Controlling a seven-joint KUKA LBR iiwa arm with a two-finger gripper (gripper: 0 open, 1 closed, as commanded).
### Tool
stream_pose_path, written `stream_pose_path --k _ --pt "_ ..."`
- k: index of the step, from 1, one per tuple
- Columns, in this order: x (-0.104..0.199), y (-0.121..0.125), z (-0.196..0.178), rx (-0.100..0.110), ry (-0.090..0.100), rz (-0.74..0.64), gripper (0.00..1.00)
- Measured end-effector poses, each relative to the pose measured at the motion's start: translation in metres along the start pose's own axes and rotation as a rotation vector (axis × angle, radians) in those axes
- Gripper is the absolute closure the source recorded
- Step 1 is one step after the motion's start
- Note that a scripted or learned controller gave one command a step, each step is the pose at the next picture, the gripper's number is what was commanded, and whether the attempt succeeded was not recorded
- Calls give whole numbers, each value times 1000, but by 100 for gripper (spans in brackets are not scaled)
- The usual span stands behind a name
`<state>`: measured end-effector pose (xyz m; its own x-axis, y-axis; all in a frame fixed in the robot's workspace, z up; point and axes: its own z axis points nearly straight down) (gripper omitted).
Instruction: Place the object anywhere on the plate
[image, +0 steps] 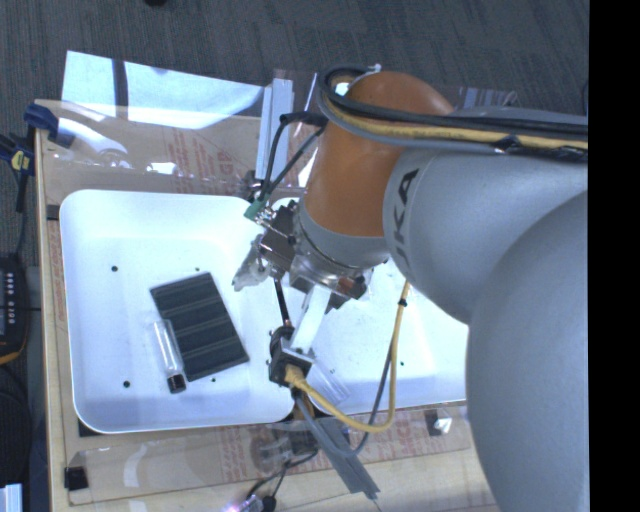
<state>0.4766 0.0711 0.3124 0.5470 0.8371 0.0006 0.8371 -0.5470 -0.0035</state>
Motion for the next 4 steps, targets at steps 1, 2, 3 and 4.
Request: stream_pose_path --k 1,2,3,4 --pt "2 -2 -8 8 -6 -12 100" --pt "62 33 8 2 -5 117 100" --pt "26 -19 164 4 -6 84 100" --pt "15 -10 122 1 -2 583 100"
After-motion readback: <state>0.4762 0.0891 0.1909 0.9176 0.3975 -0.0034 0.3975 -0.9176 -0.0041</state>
